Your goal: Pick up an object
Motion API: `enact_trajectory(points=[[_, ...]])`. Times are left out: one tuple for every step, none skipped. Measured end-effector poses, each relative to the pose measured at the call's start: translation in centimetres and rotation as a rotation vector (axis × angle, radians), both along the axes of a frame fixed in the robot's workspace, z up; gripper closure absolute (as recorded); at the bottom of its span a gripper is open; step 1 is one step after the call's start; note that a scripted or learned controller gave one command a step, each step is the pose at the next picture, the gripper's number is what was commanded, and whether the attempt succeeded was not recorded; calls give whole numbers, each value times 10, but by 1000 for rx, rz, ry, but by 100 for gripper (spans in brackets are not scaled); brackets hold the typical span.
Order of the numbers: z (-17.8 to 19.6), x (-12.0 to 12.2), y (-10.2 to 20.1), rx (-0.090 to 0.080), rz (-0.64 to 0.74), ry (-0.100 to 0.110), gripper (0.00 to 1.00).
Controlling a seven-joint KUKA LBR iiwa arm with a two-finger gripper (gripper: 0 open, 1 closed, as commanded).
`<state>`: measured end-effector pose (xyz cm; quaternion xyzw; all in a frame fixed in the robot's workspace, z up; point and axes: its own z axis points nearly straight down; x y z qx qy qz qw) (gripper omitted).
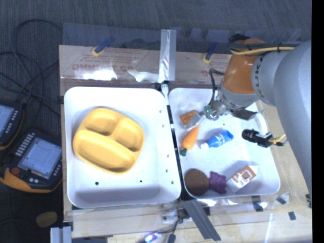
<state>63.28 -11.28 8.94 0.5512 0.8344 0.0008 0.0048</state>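
Gripper (211, 110) sits low in the right white plastic bin (273, 178), beside a small flat orange-brown card piece (188, 117); jaws' state: cannot tell. Nearby: tapered orange toy carrot (190, 137), glossy blue-and-white bottle (218, 139), brown fuzzy ball (196, 181), purple crumpled cloth (218, 181), small carton (242, 177). Left bin (76, 186) holds a smooth yellow divided tray (107, 138).

Dark grey carpet floor (126, 6), black cables (25, 70), wooden bench (101, 59), 2 handheld pendants (33, 158) at left.

The end effector (211, 110) is too small and blurred to show its finger state.
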Motion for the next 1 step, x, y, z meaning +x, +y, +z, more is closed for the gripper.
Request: enact_trajectory(points=[[10, 1, 0, 0, -1, -4, 100]])
